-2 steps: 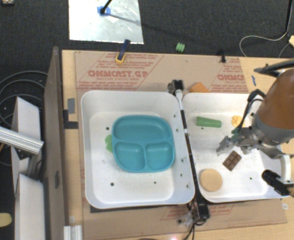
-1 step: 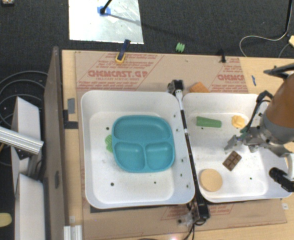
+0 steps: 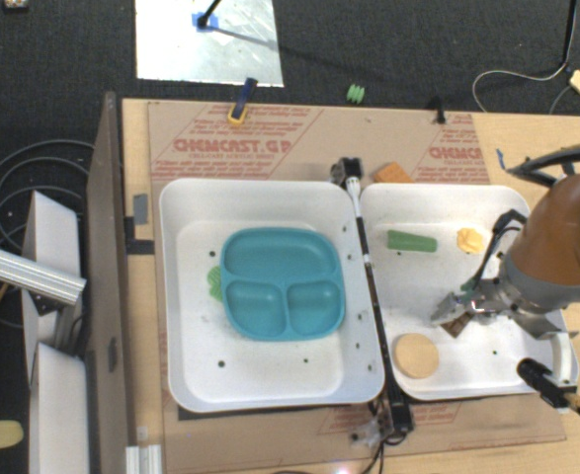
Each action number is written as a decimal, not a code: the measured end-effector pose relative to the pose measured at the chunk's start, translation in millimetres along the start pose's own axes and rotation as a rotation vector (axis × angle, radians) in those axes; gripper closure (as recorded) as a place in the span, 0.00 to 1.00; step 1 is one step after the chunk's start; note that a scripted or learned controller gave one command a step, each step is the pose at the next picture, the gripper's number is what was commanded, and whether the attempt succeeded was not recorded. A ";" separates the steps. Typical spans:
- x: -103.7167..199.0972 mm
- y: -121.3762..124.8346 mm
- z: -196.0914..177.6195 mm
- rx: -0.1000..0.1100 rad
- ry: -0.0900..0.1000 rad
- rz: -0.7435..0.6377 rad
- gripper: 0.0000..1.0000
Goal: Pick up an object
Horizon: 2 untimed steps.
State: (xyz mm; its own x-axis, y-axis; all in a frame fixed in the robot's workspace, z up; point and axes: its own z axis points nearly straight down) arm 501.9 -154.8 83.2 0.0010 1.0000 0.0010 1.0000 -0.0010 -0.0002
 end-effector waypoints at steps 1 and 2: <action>0.3 2.5 -12.6 -0.005 0.000 -0.002 1.00; 80.8 16.9 -106.5 -0.012 0.001 -0.014 1.00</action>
